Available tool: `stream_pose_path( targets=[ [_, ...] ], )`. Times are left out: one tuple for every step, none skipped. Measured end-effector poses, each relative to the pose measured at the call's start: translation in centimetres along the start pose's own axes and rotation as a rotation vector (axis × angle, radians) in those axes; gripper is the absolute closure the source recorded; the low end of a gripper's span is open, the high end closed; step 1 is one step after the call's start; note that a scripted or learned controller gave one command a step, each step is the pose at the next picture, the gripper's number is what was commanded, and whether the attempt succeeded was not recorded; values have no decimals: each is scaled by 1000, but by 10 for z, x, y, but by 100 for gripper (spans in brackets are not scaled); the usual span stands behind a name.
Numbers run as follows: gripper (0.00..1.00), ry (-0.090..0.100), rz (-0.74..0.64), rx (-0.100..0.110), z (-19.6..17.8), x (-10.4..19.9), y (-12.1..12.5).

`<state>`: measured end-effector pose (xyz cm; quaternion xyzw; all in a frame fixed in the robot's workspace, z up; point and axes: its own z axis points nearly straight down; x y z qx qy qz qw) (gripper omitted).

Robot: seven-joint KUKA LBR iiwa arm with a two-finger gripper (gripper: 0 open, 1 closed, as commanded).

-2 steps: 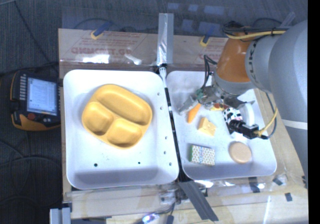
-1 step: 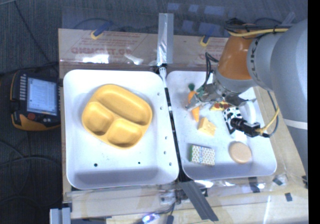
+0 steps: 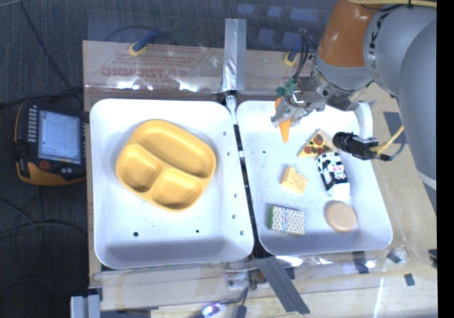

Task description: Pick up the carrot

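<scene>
Carrot (image 3: 285,127) is hanging point-down between my fingers, and my gripper (image 3: 289,109) is closing on its top above the far end of the right bin (image 3: 369,233). Below me in that bin are lying a pizza slice (image 3: 315,145), a cheese wedge (image 3: 293,179) and a round cookie (image 3: 342,216)
</scene>
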<state>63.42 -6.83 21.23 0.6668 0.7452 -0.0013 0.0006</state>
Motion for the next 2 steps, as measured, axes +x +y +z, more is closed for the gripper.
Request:
stream_pose_path(
  targets=[
    [100,0,-250,0,-30,49,35],
    [100,2,-46,2,30,66,32]
  ],
)
